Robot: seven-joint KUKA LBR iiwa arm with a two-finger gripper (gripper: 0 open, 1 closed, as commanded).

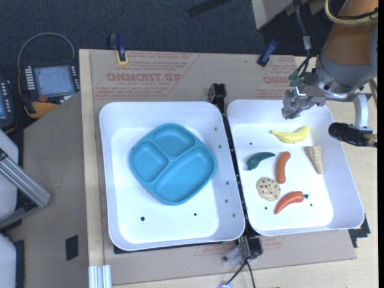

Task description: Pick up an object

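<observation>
Grey two-finger gripper [294, 110] hangs over the right white bin's [342, 212] far edge.
It sits just above a yellow plastic banana [291, 135], gripping nothing I can see; nearby lie an orange sausage [282, 166], dark green pepper [260, 159] and round speckled cookie [267, 188].

Blue divided plate [173, 170] in white bin [114, 161]; yellow banana [291, 135], orange sausage [282, 167], speckled tan cookie [268, 188], red-orange pepper [288, 201].

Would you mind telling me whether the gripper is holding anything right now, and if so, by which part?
Nothing is held. The gripper hovers above the right bin's far end, just beyond the banana, with nothing between its fingers.
</observation>
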